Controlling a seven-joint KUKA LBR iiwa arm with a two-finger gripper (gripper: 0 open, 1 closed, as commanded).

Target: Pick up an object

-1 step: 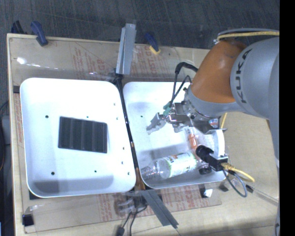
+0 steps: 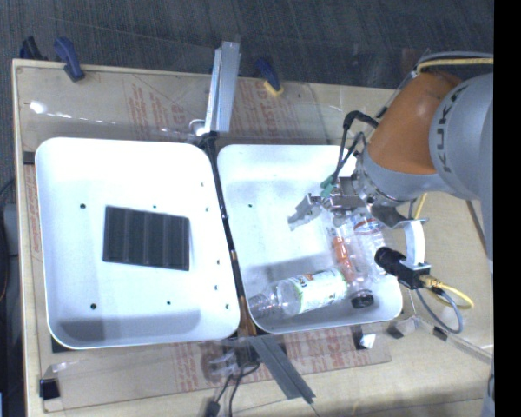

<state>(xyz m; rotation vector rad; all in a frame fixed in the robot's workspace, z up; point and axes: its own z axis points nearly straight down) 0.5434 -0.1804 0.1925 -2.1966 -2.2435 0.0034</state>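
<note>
The pincer [image 2: 343,200] hangs over the right bin [image 2: 252,172], whether parted or closed I cannot tell, and the clear bottle [image 2: 300,294] lies just below-left, its long axis crosswise.

Grey arm [image 2: 469,129] with an orange band [image 2: 408,129] and black cables [image 2: 354,142].

right bin [image 2: 260,181]: left half open; bottles [image 2: 308,292] & arm [image 2: 417,137] crowd its right/front. left bin [image 2: 61,172]: only flat dark pad [image 2: 147,237].
</note>
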